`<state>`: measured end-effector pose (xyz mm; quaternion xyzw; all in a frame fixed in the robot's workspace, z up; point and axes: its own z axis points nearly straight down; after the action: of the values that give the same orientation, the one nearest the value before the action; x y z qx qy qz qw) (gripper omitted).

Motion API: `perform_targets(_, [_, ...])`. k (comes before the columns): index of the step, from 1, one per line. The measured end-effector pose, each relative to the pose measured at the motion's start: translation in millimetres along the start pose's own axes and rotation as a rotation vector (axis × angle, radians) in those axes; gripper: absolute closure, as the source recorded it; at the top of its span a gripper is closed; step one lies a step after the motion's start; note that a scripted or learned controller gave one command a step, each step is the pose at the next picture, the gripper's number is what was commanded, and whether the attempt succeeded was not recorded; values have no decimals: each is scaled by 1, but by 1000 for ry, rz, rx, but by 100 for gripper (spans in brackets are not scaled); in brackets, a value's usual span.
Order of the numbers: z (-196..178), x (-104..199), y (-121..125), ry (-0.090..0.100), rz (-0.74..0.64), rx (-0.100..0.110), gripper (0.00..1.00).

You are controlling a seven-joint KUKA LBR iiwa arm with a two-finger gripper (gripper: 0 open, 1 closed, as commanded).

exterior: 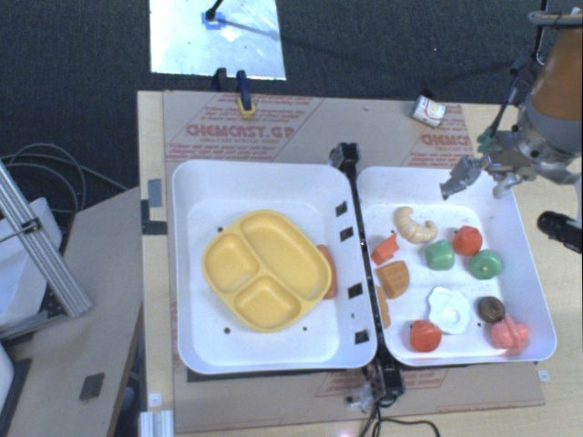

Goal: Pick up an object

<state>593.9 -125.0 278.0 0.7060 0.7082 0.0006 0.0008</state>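
The right bin (524, 244) holds several toy foods: a cream curved piece (414, 226), a red tomato (467, 240), two green pieces (440, 255) (485, 264), an orange wedge (393, 279), a fried egg (449, 308), a brown donut (491, 309), a pink piece (508, 333) and a red piece (424, 336). My gripper (478, 180) hangs over the far edge of this bin, above and behind the tomato. Its fingers are spread open with nothing between them.
The left bin (200, 189) carries a yellow divided plate (266, 269) with an orange piece (327, 273) tucked at its right side. A black divider (355, 244) runs between the bins. A small can (428, 109) lies on the bench behind the right bin.
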Motion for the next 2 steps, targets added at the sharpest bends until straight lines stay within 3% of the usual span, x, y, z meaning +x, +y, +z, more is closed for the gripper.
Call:
perform_targets(1, [100, -58, -19, 0, 6, 5, 0])
perform_targets(2, [198, -82, 1, 0, 3, 2, 0])
